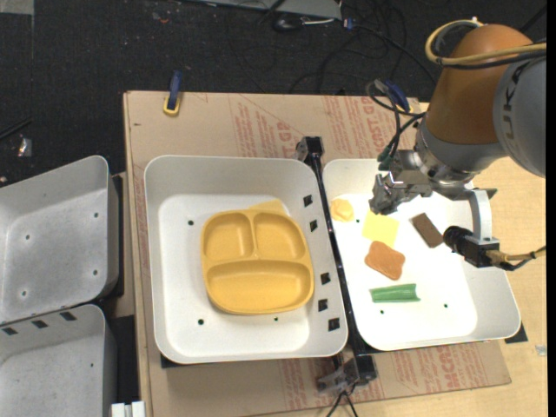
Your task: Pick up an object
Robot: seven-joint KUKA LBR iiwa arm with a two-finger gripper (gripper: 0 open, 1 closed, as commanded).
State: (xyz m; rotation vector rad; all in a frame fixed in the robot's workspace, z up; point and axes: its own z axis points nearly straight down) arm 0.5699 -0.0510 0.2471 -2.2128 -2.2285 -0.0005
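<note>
Left bin: 1 yellow divided tray, lying flat.

Right bin: 5 small items. Pale yellow round piece; yellow square; orange piece; green strip, long axis running left-right, lying flat near the bin's front; brown piece, tilted diagonally.

Gripper: hung low at the yellow square's upper edge; whether apart or together could not be told.

Step judged: approach, nothing lifted. Next move called for centring on 1 item and descending.

Arm cut off by right edge. Gripper fingertips too dark to tell open/shut. Grey trays at left cut by frame edge.
</note>
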